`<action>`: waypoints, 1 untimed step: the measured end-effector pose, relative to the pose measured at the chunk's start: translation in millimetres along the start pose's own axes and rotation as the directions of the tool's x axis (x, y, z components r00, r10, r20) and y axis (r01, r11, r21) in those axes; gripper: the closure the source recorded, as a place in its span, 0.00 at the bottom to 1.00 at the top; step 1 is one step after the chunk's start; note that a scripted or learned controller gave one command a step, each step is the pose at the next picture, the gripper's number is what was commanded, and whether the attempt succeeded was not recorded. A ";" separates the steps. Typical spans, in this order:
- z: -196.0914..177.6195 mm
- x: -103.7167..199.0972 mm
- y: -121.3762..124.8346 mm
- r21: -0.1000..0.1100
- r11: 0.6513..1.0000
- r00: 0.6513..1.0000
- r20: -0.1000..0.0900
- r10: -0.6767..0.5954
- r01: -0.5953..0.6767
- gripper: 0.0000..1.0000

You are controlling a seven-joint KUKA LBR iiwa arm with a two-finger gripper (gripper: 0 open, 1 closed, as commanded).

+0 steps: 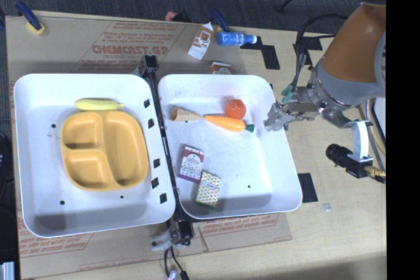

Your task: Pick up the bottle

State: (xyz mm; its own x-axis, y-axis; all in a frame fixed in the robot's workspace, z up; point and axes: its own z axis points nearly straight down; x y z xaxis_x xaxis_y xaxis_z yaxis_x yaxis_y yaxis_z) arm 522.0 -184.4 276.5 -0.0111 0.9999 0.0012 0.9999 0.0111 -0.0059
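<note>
One blue bottle (235, 39), lying on its side on the surface behind the right bin (285, 175), outside both bins. Likely light, rigid plastic, smooth, prone to rolling; grip across mid-body. Hand (277, 118) over right bin's rim; finger state indiscernible.

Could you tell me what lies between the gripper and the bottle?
In the camera view, the gripper sits at the right bin's right rim; the blue bottle lies outside, beyond the far rim. Between them are that bin's far right corner and bare bench with black tape.
</note>
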 end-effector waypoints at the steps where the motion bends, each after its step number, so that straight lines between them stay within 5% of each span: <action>1: 111.4 -26.5 -44.4 0.000 0.992 0.992 0.000 -0.129 0.129 1.00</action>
State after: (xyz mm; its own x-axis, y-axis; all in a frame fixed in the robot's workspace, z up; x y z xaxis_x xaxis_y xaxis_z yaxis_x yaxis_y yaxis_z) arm 477.3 -211.2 165.4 -0.1397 0.9902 0.0021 0.9902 0.1397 -0.0052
